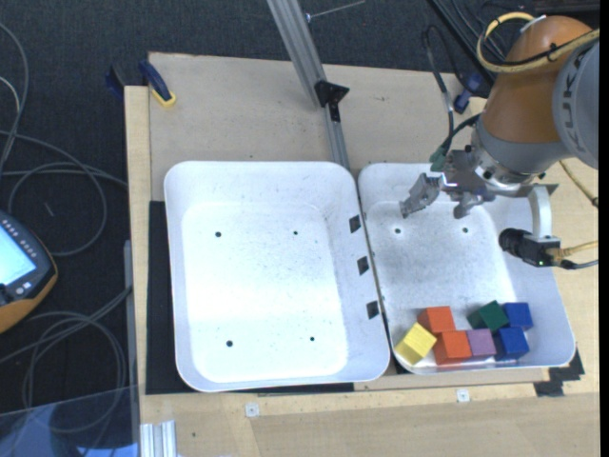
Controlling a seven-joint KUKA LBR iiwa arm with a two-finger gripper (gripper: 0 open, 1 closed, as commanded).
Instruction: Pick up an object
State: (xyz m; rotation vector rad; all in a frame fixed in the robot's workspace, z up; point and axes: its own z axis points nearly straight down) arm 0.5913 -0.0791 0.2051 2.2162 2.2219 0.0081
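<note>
Several small blocks huddle at the near end of the right bin [419, 255]: a yellow block [416, 342], an orange block [439, 319], a red-orange block [453, 347], a purple block [481, 343], a green block [490, 314] and two blue blocks [515, 329]. My gripper [441, 202] hangs over the far part of that bin, well away from the blocks. Its two fingers stand apart with nothing between them.
The left bin [266, 274] lies beside the right one, with black clips along the shared rim. A slanted metal pole [303, 55] rises behind the bins. Cables lie on the floor at the left.
</note>
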